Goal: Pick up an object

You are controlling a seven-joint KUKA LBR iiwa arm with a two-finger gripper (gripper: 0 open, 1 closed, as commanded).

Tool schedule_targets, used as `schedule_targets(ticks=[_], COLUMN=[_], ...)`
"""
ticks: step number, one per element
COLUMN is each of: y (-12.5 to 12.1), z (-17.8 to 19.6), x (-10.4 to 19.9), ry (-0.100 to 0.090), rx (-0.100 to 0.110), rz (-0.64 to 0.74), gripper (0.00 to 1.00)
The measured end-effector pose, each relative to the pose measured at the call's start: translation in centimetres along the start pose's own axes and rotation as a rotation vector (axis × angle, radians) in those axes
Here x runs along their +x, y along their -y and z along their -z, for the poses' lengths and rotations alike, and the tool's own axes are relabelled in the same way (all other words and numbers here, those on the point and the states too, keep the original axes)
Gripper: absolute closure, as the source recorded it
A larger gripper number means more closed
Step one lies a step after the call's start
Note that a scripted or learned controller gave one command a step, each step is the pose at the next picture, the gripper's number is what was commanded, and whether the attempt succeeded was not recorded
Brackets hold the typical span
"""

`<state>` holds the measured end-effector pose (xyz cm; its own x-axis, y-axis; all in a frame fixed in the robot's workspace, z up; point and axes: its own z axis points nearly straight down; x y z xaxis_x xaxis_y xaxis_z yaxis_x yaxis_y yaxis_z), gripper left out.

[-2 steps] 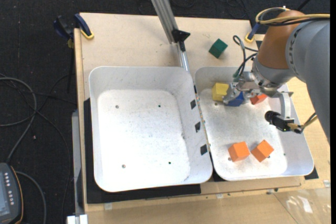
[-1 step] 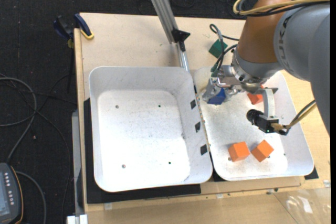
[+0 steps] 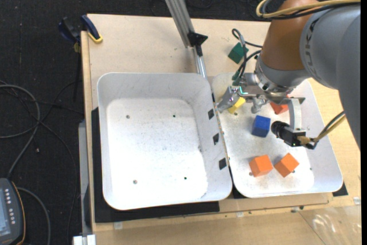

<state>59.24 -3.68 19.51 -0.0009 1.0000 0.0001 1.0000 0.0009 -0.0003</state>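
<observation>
From the overhead camera view, we see the arm reach in from the right over the right bin, and its wrist covers much of that bin's far half. We cannot tell the state of the gripper. A yellow object is hard to make out, half hidden just beside it near the bin's left wall. A red-orange piece peeks from under the wrist. The blue cube sits mid-bin; two orange blocks lie nearer the front. The left bin lies alongside.
</observation>
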Motion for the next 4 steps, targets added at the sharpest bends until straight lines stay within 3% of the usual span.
schedule_targets(ticks=[1,2,3,4], y=[-2.8,-7.3,-6.6,-0.1], z=[0.0,11.3,7.4,-0.5], x=[-4.5,-9.0,-8.5,-5.6], ry=[0.003,0.005,0.001,-0.003], rx=[-0.004,-0.012,0.003,0.012], rz=[-0.004,-0.003,-0.001,-0.001], gripper=[0.00,0.00,0.00,0.00])
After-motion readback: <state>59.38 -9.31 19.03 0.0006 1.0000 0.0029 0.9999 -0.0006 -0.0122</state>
